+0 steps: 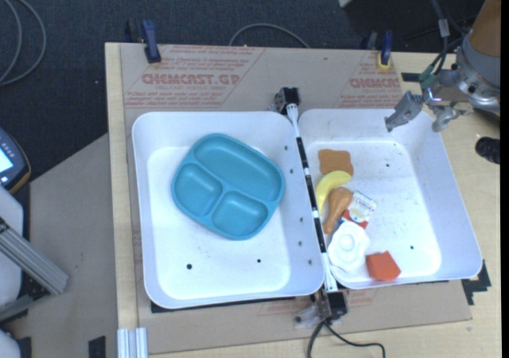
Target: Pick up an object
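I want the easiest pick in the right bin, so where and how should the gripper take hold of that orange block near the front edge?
Grip the orange block across its two short flat sides, coming straight down from above. It lies low and flat on the right bin's floor. Its right side is free, while the white round piece crowds its left, so set the fingers front to back. The gripper hangs over the bin's back rim.

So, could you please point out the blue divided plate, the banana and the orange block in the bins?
blue divided plate [228,184]: camera view, on its middle ridge.
banana [331,183]: camera view, on its yellow middle.
orange block [383,266]: camera view, on its top face.
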Tool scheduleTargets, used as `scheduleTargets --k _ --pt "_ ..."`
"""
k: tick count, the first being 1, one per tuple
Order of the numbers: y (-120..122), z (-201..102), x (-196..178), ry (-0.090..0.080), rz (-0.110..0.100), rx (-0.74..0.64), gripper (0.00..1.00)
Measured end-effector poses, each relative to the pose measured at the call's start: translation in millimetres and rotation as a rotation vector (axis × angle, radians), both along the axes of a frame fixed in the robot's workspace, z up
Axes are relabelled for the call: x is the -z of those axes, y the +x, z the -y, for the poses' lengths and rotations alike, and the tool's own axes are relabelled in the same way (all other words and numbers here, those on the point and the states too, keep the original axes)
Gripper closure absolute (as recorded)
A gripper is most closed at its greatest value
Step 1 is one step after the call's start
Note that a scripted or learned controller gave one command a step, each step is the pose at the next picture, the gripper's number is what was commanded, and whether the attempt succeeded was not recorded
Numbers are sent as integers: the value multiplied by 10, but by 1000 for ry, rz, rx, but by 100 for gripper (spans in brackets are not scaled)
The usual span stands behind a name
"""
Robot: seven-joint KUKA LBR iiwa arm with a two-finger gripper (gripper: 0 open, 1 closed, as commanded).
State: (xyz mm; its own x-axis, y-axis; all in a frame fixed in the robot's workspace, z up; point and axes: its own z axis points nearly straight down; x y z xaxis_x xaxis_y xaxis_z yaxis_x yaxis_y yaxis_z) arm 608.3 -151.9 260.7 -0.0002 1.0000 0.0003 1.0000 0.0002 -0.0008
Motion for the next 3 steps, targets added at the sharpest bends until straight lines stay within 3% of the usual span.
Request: scheduleTargets --k 1,2,3 --pt "-267 -584 831 4 -10 -5 0" --pt "-53 -601 1801 1 -3 -1 0" --pt "268 -539 1757 -2 5 -2 0"
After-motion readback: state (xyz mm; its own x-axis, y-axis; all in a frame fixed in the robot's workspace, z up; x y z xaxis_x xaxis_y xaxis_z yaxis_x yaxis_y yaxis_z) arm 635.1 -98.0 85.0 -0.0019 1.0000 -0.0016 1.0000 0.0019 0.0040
